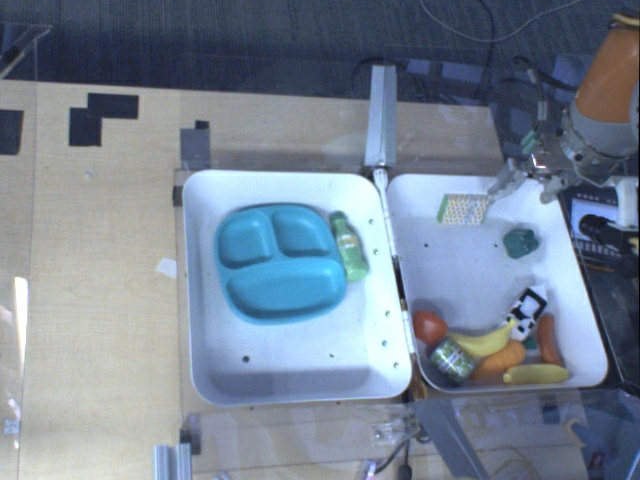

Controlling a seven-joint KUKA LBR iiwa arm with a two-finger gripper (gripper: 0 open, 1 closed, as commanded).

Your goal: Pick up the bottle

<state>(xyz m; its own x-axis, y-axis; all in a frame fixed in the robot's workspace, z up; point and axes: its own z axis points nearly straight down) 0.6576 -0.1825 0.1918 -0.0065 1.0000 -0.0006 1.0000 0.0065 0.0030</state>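
We see the bottle [349, 247], pale green, lying in the left bin [205, 268] near the frame's middle, touching the right edge of the blue tray [280, 263]. Its long axis runs up and down the frame, cap toward the top. The gripper [525, 173] hangs at the upper right, over the right bin's [470, 268] far edge, so the bottle lies well to its left and lower, across the divider. We cannot tell the gripper's state; it is small and blurred.
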